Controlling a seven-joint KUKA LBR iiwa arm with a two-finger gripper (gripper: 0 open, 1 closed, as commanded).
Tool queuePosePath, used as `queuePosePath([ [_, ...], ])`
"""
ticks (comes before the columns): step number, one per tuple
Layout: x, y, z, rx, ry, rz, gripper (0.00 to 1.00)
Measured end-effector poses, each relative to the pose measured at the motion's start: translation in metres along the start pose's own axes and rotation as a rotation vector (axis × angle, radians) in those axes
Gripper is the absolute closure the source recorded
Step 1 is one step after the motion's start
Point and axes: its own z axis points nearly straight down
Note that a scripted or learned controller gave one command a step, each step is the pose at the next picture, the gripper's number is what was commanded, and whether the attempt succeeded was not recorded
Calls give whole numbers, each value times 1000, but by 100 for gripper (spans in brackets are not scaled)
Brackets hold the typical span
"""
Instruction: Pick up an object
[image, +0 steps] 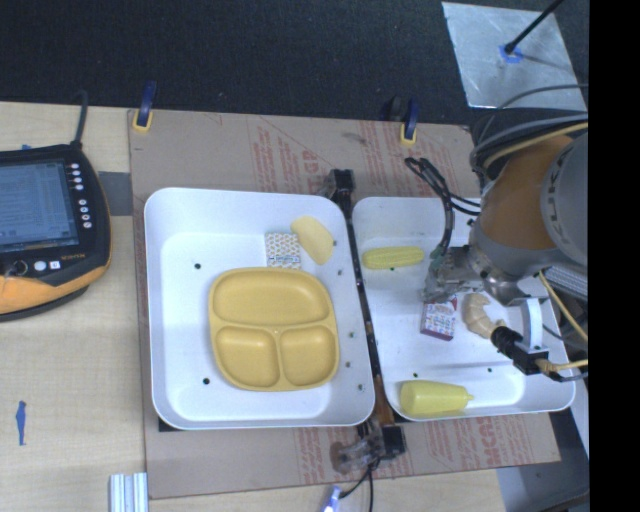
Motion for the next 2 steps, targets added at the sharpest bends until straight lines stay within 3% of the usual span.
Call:
queuePosePath([
  [1,0,0,0,0,0,-1,0],
  [2,-1,0,-10,2,0,-1,100],
])
